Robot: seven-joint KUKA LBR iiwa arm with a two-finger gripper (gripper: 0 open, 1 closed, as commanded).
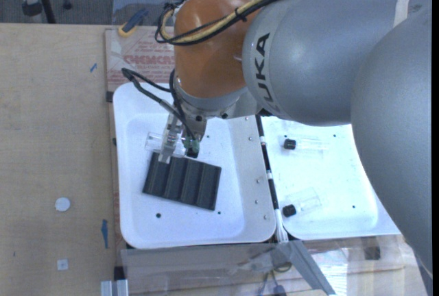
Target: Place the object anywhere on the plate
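The arm's gripper [180, 145] hangs over the left bin [233, 219], its tips at the top edge of a dark ribbed plate [182, 181]. A small clear object [159, 140] sits at the fingers; whether they clamp it cannot be told.

Two white bins [233, 233] sit side by side. The left one carries one dark ridged plate [182, 181] and one clear vial [159, 142]. The right one carries two black-capped clear vials [302, 144].
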